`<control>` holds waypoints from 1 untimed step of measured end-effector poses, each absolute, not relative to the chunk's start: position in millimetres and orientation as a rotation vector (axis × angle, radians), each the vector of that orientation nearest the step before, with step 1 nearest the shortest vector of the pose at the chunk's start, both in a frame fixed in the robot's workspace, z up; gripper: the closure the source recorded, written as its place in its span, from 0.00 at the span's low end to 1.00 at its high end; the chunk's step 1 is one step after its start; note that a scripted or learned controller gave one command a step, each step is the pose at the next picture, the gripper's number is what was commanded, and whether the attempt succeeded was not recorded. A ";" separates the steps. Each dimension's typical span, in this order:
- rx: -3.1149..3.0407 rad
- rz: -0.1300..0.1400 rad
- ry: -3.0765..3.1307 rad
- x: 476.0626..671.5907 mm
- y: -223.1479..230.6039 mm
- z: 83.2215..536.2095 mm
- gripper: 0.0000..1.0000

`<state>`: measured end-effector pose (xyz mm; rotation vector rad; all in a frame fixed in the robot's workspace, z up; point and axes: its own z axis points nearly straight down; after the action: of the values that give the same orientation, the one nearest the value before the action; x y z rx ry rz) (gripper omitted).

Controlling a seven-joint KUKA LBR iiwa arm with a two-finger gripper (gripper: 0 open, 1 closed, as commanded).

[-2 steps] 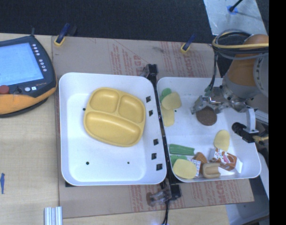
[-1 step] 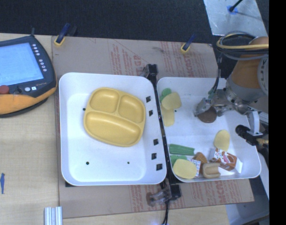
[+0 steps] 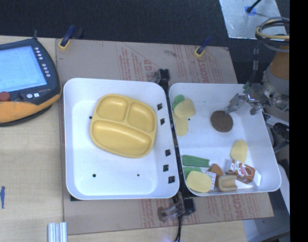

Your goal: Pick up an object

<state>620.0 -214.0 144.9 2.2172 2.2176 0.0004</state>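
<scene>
- Hovering now at the right edge of the right bin [image 3: 265,135]: grey arm in from the right, orange band above the wrist, gripper [image 3: 243,104] low over the bin's upper part.
- Fingers spread apart, one tip reaching left toward the brown disc [image 3: 221,121], the other nearer the wrist; nothing between them.
- Brown disc flat on the bin floor, just beside the left fingertip (touching or a hair apart, cannot tell from this slant).
- Elsewhere in the same bin: pale yellow pieces [image 3: 183,114] up by the divider, a green piece [image 3: 195,160] lower down, a yellow oval [image 3: 239,149] toward the right wall, and a crowded cluster of small packets and a bun-like item [image 3: 229,177] along the bottom rim.
- Left bin [image 3: 78,145] carrying the yellow compartment tray [image 3: 123,125], well apart from the action.
- Tablet-style pendant [image 3: 20,77] resting on the surface at far left, no part in this.
- Step in hand, by the look of it: the approach, lining up on the disc, grasp not yet made.
- Next move calling for: centring over the disc so both fingers straddle it, dropping to the floor, then closing. Thin and flat, so likely tricky, with little edge to bite on and an easy skid sideways.
</scene>
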 end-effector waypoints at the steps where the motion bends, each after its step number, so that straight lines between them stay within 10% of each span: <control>1: 2.225 -0.010 2.231 514.1 -190.3 90.1 0.00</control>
<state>514.1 -190.3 90.1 2.2250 2.2309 -0.0101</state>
